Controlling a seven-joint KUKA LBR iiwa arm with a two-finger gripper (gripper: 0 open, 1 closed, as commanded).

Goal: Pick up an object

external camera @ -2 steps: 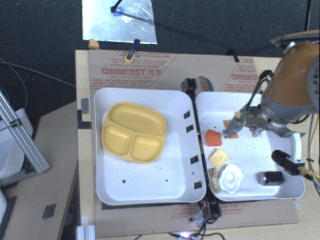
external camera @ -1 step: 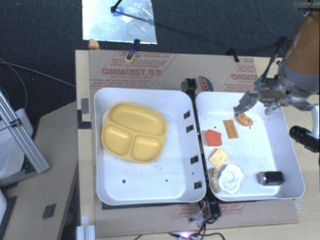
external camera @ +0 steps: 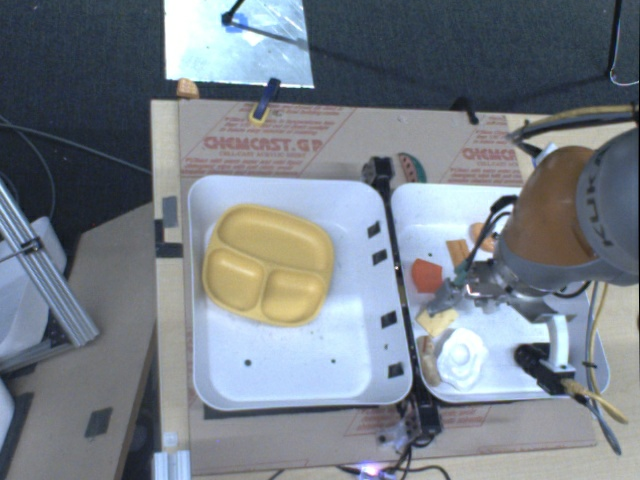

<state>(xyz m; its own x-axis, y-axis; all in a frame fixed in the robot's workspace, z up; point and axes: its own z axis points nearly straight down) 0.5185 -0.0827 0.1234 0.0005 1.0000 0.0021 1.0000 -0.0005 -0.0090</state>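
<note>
right bin [external camera: 420, 203] — red block [external camera: 427, 275] (squarish, no clear axis) beside pincer [external camera: 452, 293].

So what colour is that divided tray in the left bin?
Pale yellow tray, clearest in the overhead camera view.

Dark blue-grey carpet floor [external camera: 80, 58] surrounds the bench. Reflective silver sheet [external camera: 238, 26] lies on the floor beyond the bench's far edge. Bench top covered by printed brown cardboard [external camera: 300, 138]. Aluminium frame rail [external camera: 45, 278] stands at left, over a tan side surface [external camera: 100, 368].
</note>
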